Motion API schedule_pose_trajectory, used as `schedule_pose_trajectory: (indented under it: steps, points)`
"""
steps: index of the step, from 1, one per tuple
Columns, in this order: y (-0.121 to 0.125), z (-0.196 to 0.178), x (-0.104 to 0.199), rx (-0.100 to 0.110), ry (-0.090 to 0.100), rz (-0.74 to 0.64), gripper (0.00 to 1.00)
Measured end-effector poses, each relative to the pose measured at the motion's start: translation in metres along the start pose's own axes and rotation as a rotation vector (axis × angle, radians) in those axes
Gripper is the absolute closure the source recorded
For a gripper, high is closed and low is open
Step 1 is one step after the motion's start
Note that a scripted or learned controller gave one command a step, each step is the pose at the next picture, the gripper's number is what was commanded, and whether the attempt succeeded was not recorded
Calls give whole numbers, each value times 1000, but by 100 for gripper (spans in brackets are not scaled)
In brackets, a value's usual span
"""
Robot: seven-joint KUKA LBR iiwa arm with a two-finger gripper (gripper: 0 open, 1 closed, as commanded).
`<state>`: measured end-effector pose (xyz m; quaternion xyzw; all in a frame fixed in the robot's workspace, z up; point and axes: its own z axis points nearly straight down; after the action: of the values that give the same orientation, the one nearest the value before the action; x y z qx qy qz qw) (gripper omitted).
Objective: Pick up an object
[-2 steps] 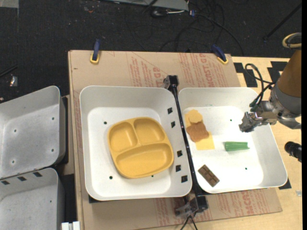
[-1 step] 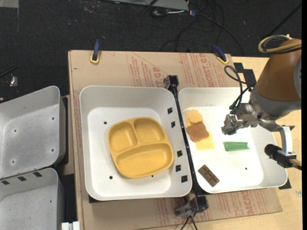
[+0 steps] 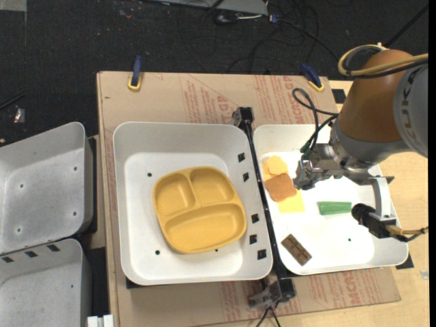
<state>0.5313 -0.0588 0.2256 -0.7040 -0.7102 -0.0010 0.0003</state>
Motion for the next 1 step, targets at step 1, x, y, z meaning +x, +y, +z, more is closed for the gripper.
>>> schedule_pose_trajectory:
  steps: [1]
  points:
    - [-2,5,63,2,0,0,100]
